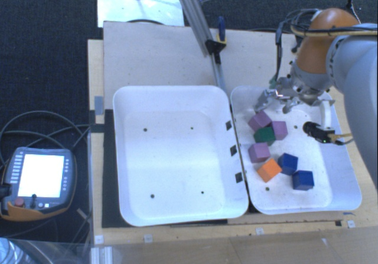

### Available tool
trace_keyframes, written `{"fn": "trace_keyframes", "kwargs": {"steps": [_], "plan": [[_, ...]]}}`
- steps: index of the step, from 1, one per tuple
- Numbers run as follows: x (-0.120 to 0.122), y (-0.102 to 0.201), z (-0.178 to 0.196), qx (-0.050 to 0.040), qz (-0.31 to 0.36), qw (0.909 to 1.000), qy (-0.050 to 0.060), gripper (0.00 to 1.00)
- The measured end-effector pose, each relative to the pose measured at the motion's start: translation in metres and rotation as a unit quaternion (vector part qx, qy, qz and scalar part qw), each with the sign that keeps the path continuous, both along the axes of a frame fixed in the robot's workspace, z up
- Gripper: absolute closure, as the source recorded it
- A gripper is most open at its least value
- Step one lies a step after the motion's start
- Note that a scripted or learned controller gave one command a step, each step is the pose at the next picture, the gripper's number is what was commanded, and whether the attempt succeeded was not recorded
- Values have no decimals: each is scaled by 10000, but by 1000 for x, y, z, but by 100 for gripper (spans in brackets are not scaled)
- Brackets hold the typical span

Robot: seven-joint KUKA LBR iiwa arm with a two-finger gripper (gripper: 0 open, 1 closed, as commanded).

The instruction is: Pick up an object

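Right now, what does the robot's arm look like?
The arm is thick, round and grey, with a shiny orange band near its wrist. Thin black cables loop beside it. At the end sits a small silvery metal gripper.

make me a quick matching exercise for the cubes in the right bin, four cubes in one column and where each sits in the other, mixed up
Cubes:
1. green cube
2. orange cube
3. lowest blue cube
4. top purple cube

Places:
A. nearest the gripper
B. bottom right of the cluster
C. wedged among three purple cubes
D. just left of a blue cube, below a purple one

Pairs: 1-C, 2-D, 3-B, 4-A
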State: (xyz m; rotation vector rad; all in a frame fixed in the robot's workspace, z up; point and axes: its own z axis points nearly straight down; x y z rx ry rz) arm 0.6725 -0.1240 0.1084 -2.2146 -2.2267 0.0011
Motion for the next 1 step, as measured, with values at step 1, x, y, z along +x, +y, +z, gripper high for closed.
{"fn": "trace_keyframes", "kwargs": {"steps": [1], "plan": [[1, 0, -17, -4, 1, 10000, -23, 0]]}}
